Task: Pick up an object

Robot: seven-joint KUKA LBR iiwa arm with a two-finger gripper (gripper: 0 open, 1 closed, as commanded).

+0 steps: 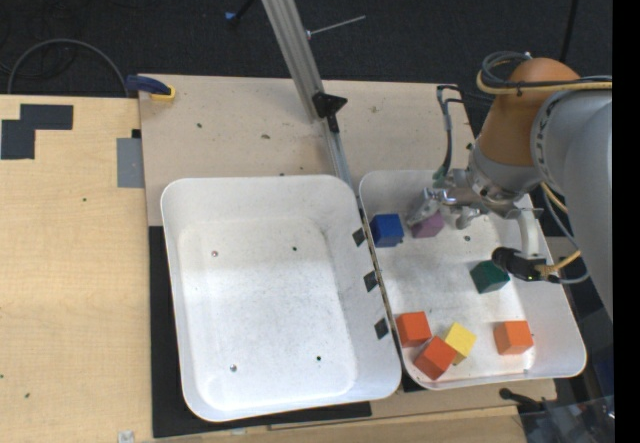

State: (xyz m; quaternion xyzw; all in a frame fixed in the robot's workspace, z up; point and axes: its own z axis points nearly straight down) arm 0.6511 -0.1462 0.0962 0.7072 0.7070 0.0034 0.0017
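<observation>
In the right bin (pixel 445 276) lie several small blocks. A blue cube (pixel 387 229) sits at its left wall, and a purple block (pixel 428 224) is right beside it. My gripper (pixel 448 207) is low over the bin's far part, directly against the purple block's right side. Whether it grips the block cannot be made out. A dark green block (pixel 489 277) lies to the right. Along the bin's near edge are an orange cube (pixel 413 327), a red block (pixel 435 357), a yellow cube (pixel 461 340) and another orange cube (pixel 513 336).
The left bin (pixel 260 291) stands beside the right one, joined by black clips (pixel 368 280). A slanted aluminium post (pixel 295 41) rises behind the bins. The grey arm with its orange band (pixel 520 121) comes in from the right, trailing cables (pixel 535 266).
</observation>
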